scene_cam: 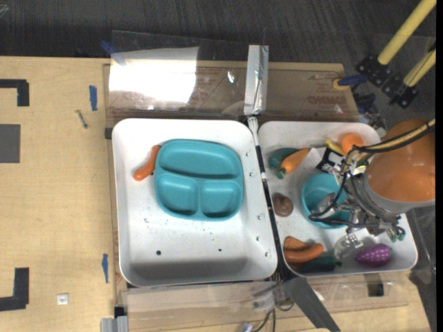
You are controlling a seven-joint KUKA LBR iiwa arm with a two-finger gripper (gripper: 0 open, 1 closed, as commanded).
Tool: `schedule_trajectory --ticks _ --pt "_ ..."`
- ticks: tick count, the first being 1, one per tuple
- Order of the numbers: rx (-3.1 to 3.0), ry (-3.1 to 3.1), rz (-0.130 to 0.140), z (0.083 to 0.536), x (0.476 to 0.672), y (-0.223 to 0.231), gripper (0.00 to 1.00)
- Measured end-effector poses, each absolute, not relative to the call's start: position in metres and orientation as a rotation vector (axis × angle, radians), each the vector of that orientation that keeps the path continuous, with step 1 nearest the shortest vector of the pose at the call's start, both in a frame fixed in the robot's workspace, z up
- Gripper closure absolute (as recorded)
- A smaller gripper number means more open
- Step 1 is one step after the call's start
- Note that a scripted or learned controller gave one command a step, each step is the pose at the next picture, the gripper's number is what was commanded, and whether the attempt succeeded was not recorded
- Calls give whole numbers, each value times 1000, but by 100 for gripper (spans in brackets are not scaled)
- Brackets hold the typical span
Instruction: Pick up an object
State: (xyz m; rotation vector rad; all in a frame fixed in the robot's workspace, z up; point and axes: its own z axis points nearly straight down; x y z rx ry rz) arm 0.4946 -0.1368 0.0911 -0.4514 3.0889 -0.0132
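At the frame's lower right, the arm's gripper (pixel 356 227) hangs low over the right bin (pixel 408 258), between a teal cup (pixel 320 194) and purple grapes (pixel 374 256); whether its jaws are spread or pinching cannot be told. Nothing appears lifted, so the pick looks unfinished. A teal tray (pixel 199 178) sits in the left bin (pixel 131 241).

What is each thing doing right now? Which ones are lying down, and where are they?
Teal tray: lying flat in the left bin.
Orange carrot: lying against the tray's left edge.
Teal cup: in the right bin, partly under the arm.
Purple grapes: lying near the right bin's front corner.
Hot dog: lying along the right bin's front.
Claw: low over the right bin.
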Motion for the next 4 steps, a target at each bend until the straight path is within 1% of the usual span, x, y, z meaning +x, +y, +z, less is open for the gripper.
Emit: schedule_trajectory --ticks 1,2,3,4 --pt "-448 3066 -27 108 502 -138 100" --pt "-696 3055 -6 172 529 -198 100" --pt "-850 3014 -4 100 581 -201 100" --pt "-849 3018 0 95 580 -201 0"
